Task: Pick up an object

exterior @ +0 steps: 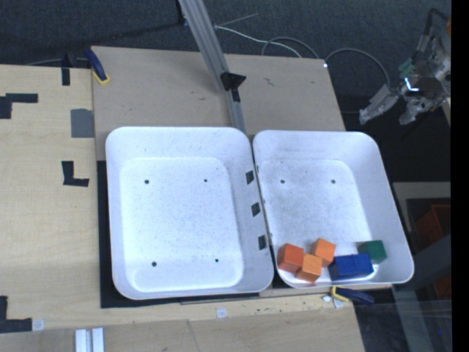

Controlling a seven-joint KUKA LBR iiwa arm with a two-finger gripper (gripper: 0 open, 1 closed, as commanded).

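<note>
Two shallow white bins side by side on the counter (44,218): left bin (117,196), right bin (381,174), rims touching along the middle. Black clips (255,208) spaced down that shared edge. Grey metal rail (209,39) slanting in from the top toward the bins. Black tape marks (72,174) at far left. White cable (293,46) looping over dark carpet behind.

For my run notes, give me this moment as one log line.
gripper: up beside right bin, off the blocks | orange blocks, blue block, green block: right bin's near edge | pick: not started
</note>
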